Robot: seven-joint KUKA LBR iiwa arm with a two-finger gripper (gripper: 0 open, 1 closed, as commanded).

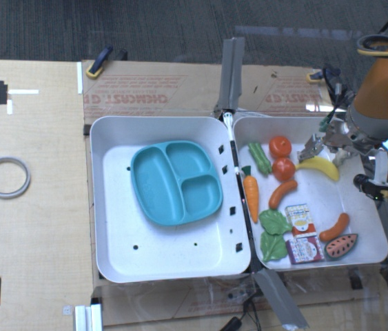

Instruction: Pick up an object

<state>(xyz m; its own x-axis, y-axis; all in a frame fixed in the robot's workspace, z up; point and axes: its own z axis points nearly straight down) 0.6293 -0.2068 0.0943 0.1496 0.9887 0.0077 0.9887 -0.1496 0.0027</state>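
Gripper (326, 149) hangs over right bin (369, 216), fingers apart, nothing btwn them, just above banana (320, 167) near back wall. Prob light, stiff, smooth plastic; grab across the curved mid.

Arm (386, 88) cut off at right edge; pincer (328, 147) fingers too small to tell.

Bright, even overhead light; sharp, soft shadows.
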